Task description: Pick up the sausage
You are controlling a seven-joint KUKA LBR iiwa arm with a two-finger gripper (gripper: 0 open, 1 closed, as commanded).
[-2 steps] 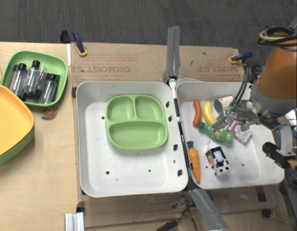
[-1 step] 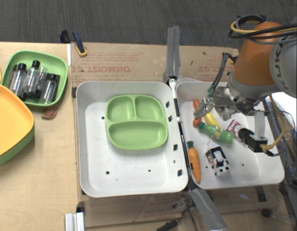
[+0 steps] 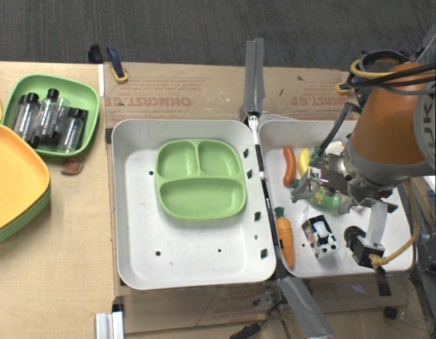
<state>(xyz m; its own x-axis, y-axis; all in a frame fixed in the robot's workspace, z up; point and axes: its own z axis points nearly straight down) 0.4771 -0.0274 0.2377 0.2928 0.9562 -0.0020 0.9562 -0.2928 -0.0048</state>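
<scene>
The sausage, red shading to orange, lies lengthwise near the left wall of the right bin, in its far half. A small yellow piece lies just beside it on the right. The pincer hangs low over the bin just beside the sausage's near end, and nothing can be seen in its grip. Whether it is spread or pressed together I cannot tell from this slant. The grey arm with its orange band reaches in from the right above it. A green item lies partly under the wrist. Nearer the front, a carrot lies along the bin's left wall, with a small black-and-white object to its right, apart from it. The left bin holds a green divided plate, lying flat. Out on the counter to the left, a green tray carries several dark-capped bottles, and a stack of yellow plates sits just beside it.
</scene>
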